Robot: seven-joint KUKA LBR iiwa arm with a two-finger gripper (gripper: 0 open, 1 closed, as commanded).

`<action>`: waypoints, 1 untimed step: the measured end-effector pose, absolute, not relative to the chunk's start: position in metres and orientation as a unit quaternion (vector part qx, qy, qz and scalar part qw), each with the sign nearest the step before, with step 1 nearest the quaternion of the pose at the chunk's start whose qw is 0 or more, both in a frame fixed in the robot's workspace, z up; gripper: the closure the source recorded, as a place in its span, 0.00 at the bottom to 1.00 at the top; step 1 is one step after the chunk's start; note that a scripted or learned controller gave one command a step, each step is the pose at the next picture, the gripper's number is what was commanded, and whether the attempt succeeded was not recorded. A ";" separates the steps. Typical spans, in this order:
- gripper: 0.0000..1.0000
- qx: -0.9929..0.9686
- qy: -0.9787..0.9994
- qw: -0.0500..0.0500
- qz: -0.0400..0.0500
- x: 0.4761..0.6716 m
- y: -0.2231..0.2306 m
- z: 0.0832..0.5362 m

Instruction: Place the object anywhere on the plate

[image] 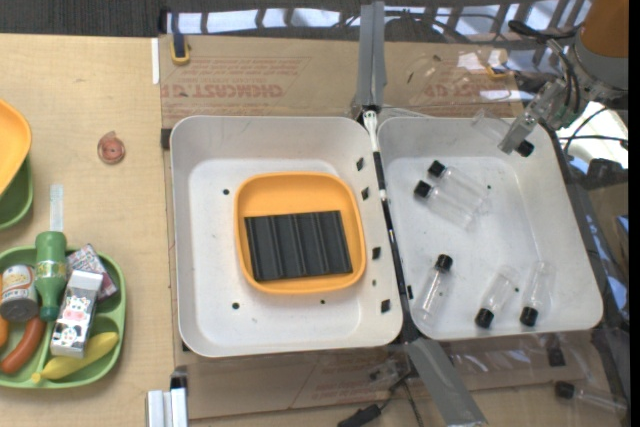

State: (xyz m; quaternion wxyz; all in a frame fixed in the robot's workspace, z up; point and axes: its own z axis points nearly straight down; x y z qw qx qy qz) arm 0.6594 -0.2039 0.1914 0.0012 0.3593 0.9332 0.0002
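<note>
Below and left of the gripper (pixel 522 137), whose state I cannot tell, clear black-capped vials (pixel 452 193) are lying in the right bin (pixel 560 245). Farther left, the left bin (pixel 205 245) is holding the orange plate (pixel 298 196).

We are reading one printed mark: reddish lettering, upside down from the camera, on the flat brown cardboard sheet (pixel 240 75) lying behind the two bins. It is looking like "CHEMCAST", though we are not certain of every letter. Smaller print beneath it is staying illegible to us. Labels on the small toy packages (pixel 72 310) at lower left are too small for us to read.
</note>
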 end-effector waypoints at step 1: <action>1.00 0.302 0.953 0.002 0.000 0.650 -0.223 0.260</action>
